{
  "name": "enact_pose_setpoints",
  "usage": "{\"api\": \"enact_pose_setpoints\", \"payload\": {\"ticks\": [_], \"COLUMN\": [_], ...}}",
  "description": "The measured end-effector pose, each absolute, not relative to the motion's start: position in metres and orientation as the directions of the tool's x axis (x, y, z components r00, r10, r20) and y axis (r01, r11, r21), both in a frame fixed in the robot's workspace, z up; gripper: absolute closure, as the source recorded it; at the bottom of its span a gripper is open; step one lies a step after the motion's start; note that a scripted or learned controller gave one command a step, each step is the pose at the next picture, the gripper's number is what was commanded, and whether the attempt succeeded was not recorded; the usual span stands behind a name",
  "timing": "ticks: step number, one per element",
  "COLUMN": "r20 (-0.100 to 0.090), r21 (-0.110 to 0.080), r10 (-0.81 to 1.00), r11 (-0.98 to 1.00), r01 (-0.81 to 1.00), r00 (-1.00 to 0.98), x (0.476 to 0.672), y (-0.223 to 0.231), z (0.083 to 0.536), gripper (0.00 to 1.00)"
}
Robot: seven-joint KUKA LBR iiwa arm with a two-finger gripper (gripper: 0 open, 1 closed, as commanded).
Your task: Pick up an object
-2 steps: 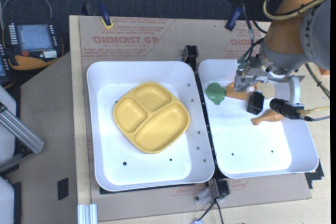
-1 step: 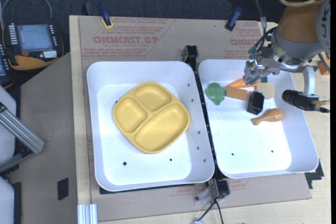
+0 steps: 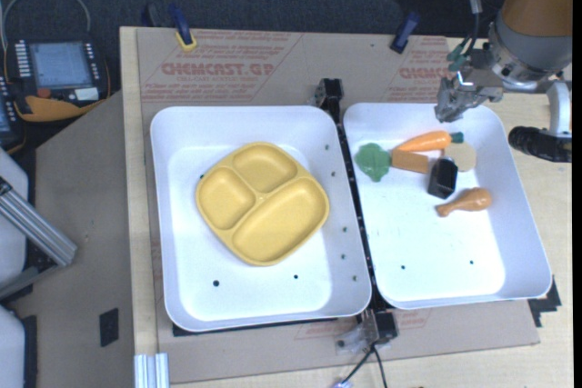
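The right bin point(image 3: 509, 277) holds a cluster of small objects near its far side: a green broccoli-like piece point(image 3: 372, 160), an orange carrot point(image 3: 423, 142), an orange block point(image 3: 410, 162), a black block point(image 3: 443, 177), a pale round piece point(image 3: 464, 158) and a tan drumstick point(image 3: 464, 202). My gripper point(image 3: 452, 107) hangs over the bin's far rim, just above and right of the carrot's tip. It is small and dark, and nothing shows between its fingers.
The left bin point(image 3: 182, 277) bears a yellow divided plate point(image 3: 263, 202) in its middle. A black clamp point(image 3: 328, 92) sits between the bins at the far edge. A handheld pendant point(image 3: 56, 73) lies off the bench at left.
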State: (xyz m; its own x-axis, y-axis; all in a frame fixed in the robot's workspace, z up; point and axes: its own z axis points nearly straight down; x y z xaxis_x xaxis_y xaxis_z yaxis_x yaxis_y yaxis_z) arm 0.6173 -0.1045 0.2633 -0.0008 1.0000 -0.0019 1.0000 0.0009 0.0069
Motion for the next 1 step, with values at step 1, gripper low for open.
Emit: {"api": "enact_pose_setpoints", "payload": {"ticks": [1], "r20": [0.001], "r21": [-0.003], "r10": [1.000], "r11": [0.004], "r01": [1.000], "r00": [-0.004], "x": [0.6116], "y": [-0.0460], "z": [0.2476], "gripper": [1.00]}}
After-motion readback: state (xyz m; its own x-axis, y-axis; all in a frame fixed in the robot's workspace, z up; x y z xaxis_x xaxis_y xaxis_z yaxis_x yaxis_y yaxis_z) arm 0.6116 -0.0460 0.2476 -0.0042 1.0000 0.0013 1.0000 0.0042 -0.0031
